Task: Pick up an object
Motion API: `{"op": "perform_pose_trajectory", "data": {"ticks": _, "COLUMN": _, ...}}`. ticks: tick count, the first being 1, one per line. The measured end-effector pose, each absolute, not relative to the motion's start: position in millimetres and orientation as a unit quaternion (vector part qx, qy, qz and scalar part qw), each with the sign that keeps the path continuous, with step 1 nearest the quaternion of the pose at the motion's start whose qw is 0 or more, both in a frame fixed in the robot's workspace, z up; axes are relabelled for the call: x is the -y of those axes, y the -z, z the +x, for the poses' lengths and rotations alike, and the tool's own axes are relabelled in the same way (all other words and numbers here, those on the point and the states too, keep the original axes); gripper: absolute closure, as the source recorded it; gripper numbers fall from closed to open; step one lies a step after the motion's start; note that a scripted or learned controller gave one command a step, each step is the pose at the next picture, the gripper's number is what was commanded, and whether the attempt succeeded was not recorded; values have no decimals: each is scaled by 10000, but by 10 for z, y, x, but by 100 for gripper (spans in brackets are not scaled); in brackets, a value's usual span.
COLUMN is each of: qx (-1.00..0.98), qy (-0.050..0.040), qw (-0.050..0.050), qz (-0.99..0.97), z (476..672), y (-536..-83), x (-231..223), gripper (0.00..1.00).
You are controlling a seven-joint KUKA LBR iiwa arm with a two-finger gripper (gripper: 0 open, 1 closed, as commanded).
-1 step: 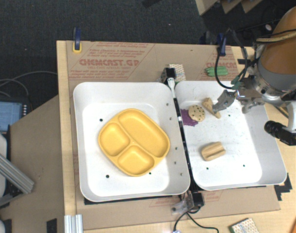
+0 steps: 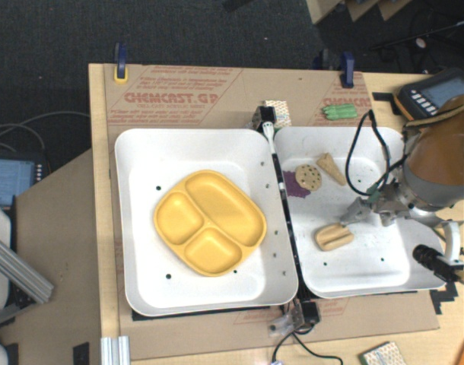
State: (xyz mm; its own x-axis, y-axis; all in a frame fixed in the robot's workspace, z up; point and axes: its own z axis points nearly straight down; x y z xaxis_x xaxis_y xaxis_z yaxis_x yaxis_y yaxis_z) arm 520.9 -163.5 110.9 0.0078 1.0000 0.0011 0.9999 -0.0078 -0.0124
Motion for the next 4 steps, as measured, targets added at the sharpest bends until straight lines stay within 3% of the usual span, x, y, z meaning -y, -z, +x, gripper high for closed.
{"op": "perform_pose_trajectory", "data": {"ticks": 1, "qx": 7085, "qy": -3, "qw": 23, "qz": -7057, "z": 5478, "y": -826, "x": 1102, "gripper": 0}}
{"op": "perform_pose_trajectory", "data": {"ticks": 2, "qx": 7068, "qy": -11, "qw": 30, "qz": -7074, "z": 5005, "y": -843, "x": 1000, "gripper": 0}}
{"op": "perform_pose_trajectory", "data": {"ticks": 3, "qx": 7066, "qy": 6, "qw": -10, "qz": -7076, "z": 5033, "y": -945, "x": 1010, "gripper": 100}}
{"op": "perform_pose_trajectory", "data": {"ticks": 4, "qx": 7109, "qy": 63, "qw": -55, "qz": -7032, "z": 5855, "y": -1913, "x": 220, "gripper": 100}}
